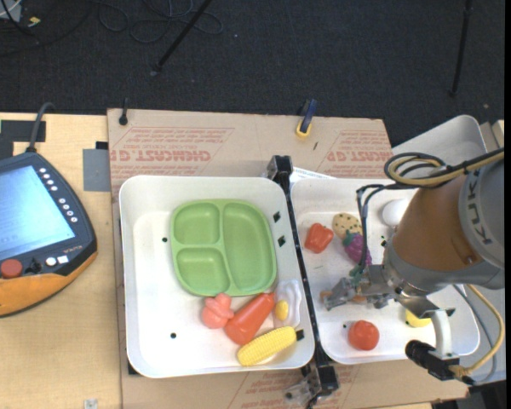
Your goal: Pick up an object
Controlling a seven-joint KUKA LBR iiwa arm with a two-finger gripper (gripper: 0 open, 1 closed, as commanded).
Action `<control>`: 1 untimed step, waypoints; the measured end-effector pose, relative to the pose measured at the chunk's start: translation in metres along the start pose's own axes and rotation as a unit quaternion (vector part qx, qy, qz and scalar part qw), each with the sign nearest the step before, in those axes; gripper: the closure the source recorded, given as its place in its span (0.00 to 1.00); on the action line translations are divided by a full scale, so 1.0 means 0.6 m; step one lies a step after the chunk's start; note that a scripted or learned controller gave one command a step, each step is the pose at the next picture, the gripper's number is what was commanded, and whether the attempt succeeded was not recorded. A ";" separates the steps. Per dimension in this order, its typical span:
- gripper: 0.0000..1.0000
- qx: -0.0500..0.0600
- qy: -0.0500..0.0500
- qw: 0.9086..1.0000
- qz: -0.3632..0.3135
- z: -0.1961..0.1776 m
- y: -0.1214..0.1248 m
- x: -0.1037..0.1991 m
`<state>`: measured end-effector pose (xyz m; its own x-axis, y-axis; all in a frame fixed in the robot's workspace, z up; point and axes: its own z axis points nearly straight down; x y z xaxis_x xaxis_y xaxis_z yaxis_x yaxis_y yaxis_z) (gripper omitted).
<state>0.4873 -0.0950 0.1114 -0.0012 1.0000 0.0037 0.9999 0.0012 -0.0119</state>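
My gripper [354, 295] hangs low over the middle of the right bin [460, 348], under the grey arm with its orange band. A red tomato [364, 335] lies just in front of it, apart from it. A purple bunch of grapes [355, 246] lies just behind it, with a red pepper [318, 238] and a speckled tan cookie [347, 223] further back. A yellow piece [417, 318] peeks out under the arm at the right. Nothing shows in the gripper.
The left bin [145, 313] holds a green divided plate [222, 247], a pink toy [215, 312], an orange carrot [250, 316], a corn cob [267, 345] and a small yellow piece [282, 310]. A tablet-like pendant [30, 220] lies on the bench at far left.
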 end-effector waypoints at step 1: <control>0.00 -0.003 -0.001 1.000 0.000 0.043 0.000 0.003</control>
<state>0.4868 -0.0931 0.0854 -0.0018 1.0000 0.0018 1.0000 0.0018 -0.0065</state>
